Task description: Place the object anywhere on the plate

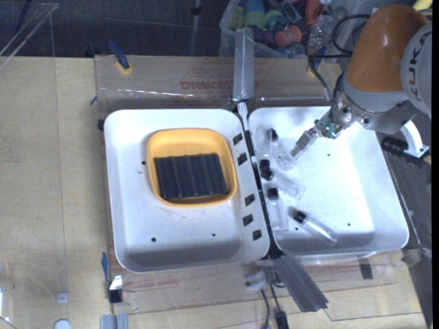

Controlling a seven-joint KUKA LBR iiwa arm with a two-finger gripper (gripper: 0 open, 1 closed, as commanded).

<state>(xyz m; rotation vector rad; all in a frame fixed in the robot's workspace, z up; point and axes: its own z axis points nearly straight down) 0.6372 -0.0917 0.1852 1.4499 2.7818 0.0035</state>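
The arm (391, 60) is cut off by the frame's edge at three o'clock. Its gripper (296, 149) is too thin and blurred to read. Clear objects (291, 184) in the right bin (357, 204) blend into the white floor, their shapes uncertain.

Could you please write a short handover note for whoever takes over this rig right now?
Hand: low over the right bin, near its left side; whether it is open or shut cannot be judged from this view.
Plate: yellow, in the left bin, with a dark ribbed slab lying on it.
Right bin: small clear items with dark ends lie scattered along its left part.
Done: the slab already rests on the plate.
Left: confirm which object is meant; nothing is seen held in the hand.
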